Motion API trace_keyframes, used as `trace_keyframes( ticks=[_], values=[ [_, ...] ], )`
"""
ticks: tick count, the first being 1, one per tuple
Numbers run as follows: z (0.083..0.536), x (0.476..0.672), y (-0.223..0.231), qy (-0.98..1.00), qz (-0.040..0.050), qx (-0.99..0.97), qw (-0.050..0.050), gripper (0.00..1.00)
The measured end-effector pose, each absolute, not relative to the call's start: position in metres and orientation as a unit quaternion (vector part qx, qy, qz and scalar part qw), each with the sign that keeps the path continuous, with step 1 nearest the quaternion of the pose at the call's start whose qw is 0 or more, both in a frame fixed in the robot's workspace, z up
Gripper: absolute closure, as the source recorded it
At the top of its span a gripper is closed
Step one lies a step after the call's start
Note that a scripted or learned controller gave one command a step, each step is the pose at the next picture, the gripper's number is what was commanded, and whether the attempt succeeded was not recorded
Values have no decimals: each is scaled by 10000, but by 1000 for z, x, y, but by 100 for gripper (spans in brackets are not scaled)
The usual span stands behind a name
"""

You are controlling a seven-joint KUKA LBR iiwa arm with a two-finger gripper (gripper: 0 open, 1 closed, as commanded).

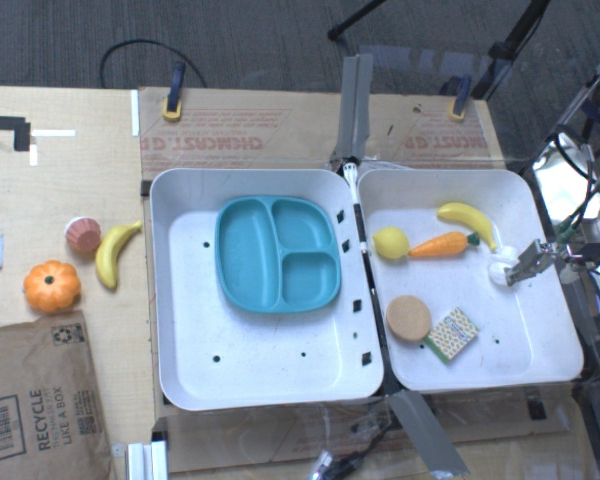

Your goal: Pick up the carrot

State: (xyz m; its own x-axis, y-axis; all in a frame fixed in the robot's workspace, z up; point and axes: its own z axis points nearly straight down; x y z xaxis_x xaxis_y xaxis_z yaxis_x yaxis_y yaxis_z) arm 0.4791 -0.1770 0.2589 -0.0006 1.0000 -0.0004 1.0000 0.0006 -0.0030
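The orange carrot [440, 246] lies on its side in the right bin [540, 358], green tip pointing right, between a yellow lemon [390, 243] on its left and a banana [468, 220] just behind it. My gripper [521, 267] hangs low over the right edge of that bin, about a hand's width right of the carrot and apart from it. A small white object [499, 269] sits just at its tip. Nothing of the carrot is in its grasp.
A tan round disc [409, 318] and a green patterned packet [452, 334] lie in the right bin's front. The left bin [190, 368] holds a blue divided plate [278, 253]. On the bench to the left sit a small pumpkin [52, 286], a second banana [115, 253] and a pink cupcake [83, 235].
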Motion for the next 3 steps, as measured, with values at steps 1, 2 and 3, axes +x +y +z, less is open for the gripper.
trace_keyframes(
  ticks=[1,2,3],
  values=[
    [229,546,-205,-7596,7,-6503,0,0],
    [171,609,-209,-7348,9,-6783,1,0],
    [92,617,-148,-7581,3,-6522,-5,0]
  ],
)
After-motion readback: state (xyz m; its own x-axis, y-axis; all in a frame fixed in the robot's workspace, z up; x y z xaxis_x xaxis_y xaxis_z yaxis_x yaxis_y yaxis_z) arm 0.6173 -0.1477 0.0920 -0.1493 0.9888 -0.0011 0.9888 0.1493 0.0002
